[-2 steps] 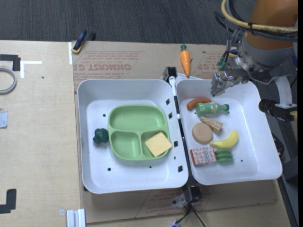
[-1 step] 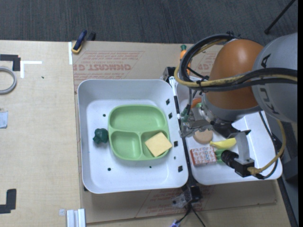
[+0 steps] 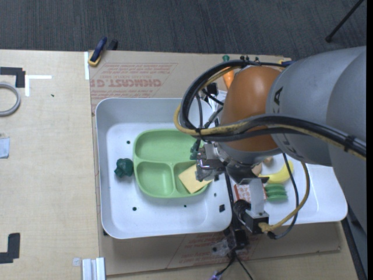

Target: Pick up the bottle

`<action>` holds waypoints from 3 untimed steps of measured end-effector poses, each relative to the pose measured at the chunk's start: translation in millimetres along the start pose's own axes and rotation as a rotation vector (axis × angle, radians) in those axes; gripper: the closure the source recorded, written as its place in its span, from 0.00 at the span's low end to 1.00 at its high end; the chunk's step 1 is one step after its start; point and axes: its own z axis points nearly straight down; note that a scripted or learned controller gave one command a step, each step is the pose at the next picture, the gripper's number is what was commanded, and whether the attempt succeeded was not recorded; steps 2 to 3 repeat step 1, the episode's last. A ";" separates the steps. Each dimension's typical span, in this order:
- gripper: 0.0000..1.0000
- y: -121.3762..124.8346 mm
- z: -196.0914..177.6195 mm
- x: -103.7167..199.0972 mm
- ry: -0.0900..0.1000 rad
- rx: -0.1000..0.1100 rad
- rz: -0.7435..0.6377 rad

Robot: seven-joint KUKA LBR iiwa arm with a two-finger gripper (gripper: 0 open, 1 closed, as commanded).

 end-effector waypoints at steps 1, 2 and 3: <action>1.00 2.0 -9.2 53.1 0.000 -0.002 -0.065; 1.00 2.0 -9.2 53.1 0.000 -0.002 -0.065; 1.00 2.0 -9.2 53.1 0.000 -0.002 -0.065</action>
